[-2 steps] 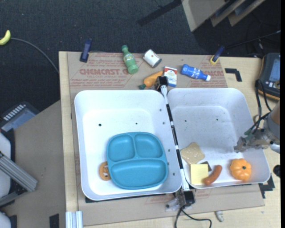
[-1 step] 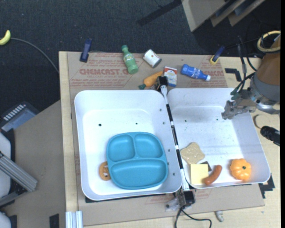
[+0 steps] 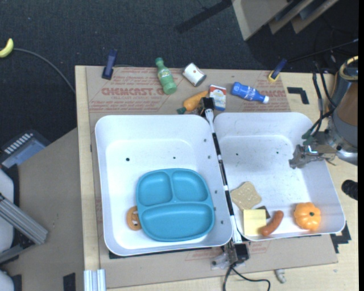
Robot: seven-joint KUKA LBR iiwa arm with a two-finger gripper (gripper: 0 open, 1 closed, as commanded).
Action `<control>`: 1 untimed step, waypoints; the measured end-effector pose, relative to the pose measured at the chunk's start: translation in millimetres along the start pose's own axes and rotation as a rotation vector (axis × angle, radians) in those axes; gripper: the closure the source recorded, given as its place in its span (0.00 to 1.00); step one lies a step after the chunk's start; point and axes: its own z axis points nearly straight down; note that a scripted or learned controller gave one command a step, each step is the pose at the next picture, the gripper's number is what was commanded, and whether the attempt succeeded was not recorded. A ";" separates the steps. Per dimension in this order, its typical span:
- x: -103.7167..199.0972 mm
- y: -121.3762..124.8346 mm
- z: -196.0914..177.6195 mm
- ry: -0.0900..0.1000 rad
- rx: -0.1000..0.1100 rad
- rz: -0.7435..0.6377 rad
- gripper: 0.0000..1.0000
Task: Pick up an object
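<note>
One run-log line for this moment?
gripper: above right bin, holding nothing | pumpkin, sausage: in right bin | blue plate: left bin

The counter (image 3: 142,91) is a pale board printed with faded red lettering, standing on a dark, speckled carpet floor (image 3: 51,34) that fills the far and left parts of the scene. A thin light cable (image 3: 48,61) curves across that floor on the left, and at the far right a pale boxy piece of furniture (image 3: 273,17) juts in — its underside in shadow. Light is even and soft.
</note>
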 end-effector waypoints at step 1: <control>16.8 35.7 16.7 -0.001 -0.004 -0.001 1.00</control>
